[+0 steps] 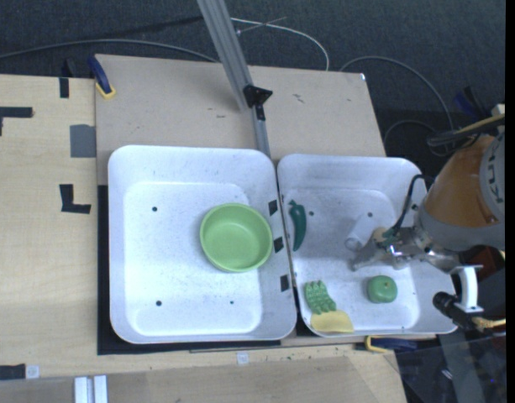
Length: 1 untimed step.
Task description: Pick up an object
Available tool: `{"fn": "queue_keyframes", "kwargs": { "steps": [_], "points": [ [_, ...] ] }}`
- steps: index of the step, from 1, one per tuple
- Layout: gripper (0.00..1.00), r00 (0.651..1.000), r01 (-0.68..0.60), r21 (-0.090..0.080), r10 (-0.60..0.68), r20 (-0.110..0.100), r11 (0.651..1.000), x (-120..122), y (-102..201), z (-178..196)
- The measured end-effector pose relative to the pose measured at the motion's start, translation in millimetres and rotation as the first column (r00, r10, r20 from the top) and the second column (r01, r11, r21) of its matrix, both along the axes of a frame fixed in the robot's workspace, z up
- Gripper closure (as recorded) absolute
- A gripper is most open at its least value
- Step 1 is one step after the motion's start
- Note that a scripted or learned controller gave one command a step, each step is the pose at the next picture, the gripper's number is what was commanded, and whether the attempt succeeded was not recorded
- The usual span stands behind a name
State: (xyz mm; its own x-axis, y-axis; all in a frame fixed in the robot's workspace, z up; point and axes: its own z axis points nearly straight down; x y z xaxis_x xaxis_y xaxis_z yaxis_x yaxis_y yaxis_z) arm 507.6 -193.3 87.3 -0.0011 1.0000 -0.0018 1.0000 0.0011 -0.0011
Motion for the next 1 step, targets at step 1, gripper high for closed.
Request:
{"fn": "queue_keyframes", "kwargs": {
  "steps": [1],
  "points": [
    [1.00, 1.000, -0.001, 0.002, 0.001, -0.001, 1.000, 0.2, 0.8, 11.7]
  ]
}}
